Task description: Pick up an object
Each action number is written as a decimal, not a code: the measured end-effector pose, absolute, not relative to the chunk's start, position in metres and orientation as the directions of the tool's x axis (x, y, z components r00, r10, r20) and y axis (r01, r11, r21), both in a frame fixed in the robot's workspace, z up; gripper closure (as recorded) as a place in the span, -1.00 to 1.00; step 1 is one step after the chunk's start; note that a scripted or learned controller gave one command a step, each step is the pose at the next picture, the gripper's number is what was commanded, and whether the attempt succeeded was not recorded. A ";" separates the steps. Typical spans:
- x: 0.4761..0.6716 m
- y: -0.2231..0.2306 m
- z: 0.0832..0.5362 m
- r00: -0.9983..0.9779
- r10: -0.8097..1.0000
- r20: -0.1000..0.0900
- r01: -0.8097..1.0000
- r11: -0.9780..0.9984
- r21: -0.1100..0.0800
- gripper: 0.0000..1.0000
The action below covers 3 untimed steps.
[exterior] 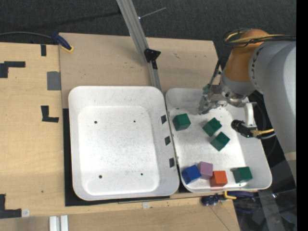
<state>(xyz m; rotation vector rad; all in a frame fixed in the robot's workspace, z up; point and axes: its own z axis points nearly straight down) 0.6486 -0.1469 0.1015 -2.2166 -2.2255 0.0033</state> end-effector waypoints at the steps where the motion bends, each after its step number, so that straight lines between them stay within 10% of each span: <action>1: 0.653 -0.143 0.165 -0.002 1.000 -0.001 1.000 0.002 0.006 1.00; 3: 0.647 -0.136 0.221 -0.001 1.000 0.000 1.000 0.001 0.000 1.00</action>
